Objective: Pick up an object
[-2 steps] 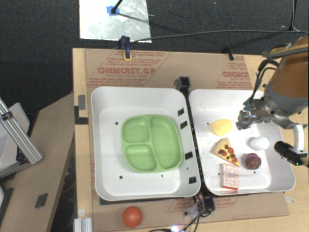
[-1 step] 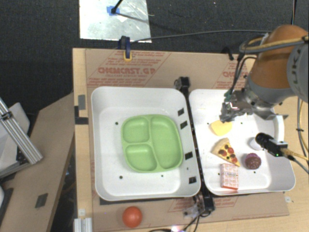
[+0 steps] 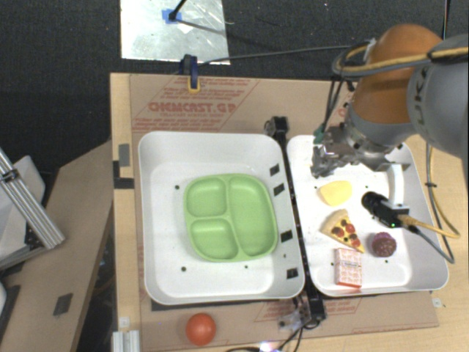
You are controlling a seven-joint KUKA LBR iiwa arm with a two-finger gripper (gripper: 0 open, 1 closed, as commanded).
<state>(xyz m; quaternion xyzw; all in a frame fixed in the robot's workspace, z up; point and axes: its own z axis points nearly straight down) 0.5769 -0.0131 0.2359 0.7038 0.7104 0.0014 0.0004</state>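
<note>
The gripper (image 3: 322, 165) hangs in the right bin (image 3: 416, 264) near a yellow piece (image 3: 335, 193); whether it is open or closed, I cannot tell.

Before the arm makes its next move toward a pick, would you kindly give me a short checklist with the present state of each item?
1. Things to pick in the right bin: ok. A yellow piece, pizza slice, dark red ball and red and white box lie in it.
2. Gripper over the right bin: ok. It is near the far left corner, just beyond the yellow piece.
3. Gripper open for a grasp: cannot tell.
4. Nearest target free of neighbours: ok. The yellow piece lies apart from the pizza slice.
5. Ball clear of the box: ok. There is bare bin floor between them.
</note>
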